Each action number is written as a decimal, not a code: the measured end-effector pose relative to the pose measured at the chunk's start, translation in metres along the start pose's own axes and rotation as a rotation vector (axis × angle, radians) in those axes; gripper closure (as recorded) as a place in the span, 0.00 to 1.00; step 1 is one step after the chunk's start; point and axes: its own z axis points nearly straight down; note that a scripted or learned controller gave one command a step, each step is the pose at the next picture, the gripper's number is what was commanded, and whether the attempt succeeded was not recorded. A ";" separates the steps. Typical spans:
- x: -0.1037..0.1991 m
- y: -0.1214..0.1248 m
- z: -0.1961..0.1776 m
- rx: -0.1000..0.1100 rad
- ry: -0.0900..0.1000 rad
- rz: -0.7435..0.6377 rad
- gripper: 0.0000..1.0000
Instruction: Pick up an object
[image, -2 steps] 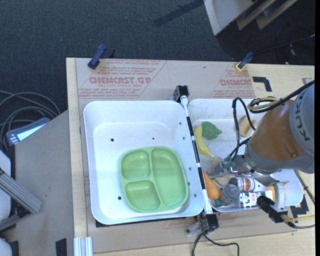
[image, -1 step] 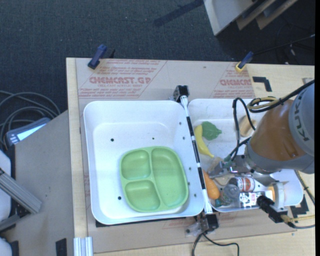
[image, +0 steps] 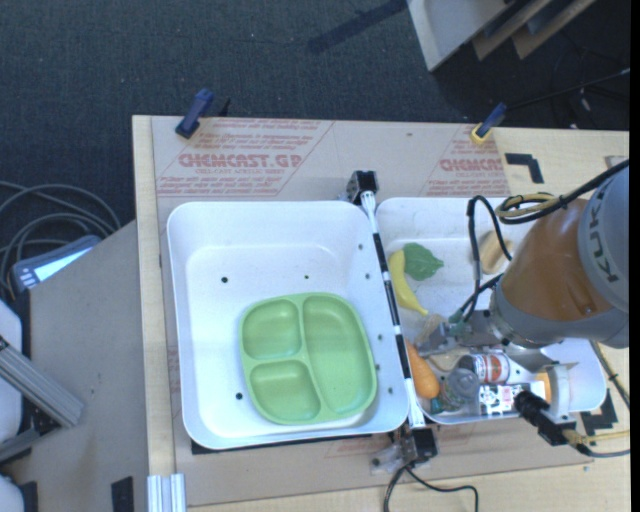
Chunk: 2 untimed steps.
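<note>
Seemingly nothing is lifted yet: the gripper (image: 452, 372) sits low at the right bin's (image: 440, 212) front edge, among a carrot (image: 424, 377) and a can (image: 492, 368). Its grasp cannot be told. A banana (image: 402, 284) lies mid-bin, unclaimed.

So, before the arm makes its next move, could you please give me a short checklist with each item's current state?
1. Gripper is low in the right bin: ok.
2. An object is seen between its fingers: cannot tell.
3. Banana and green leaf lie apart from the gripper: ok.
4. Orange carrot sits beside the gripper: ok.
5. Green divided plate lies flat in the left bin: ok.
</note>
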 end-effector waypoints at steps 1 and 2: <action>0.001 0.001 -0.010 -0.002 0.001 -0.001 1.00; -0.015 0.039 -0.134 0.008 0.003 -0.002 1.00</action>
